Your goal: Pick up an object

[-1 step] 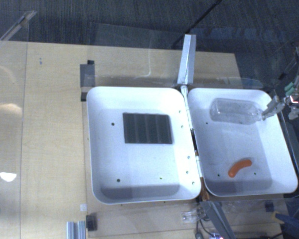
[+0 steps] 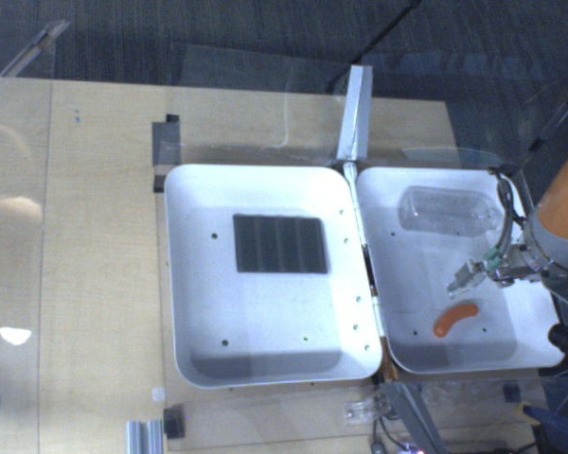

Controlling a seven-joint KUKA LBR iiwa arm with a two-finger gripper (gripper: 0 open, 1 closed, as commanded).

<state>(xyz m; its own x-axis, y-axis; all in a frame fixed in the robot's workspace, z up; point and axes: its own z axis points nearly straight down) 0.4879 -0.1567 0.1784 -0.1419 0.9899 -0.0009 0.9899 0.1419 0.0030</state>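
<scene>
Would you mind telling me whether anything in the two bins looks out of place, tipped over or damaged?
Nothing looks damaged or spilled. The clear plastic bottle lies on its side at the back of the right bin, and the orange sausage-shaped object lies near the front. The left bin has a dark ribbed rectangular pad lying squarely in it.

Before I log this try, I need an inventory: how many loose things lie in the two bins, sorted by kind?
Clear plastic bottle: 1, right bin.
Orange sausage-shaped piece: 1, right bin.
Dark ribbed rectangular mat: 1, left bin.
Total: 3.
</scene>
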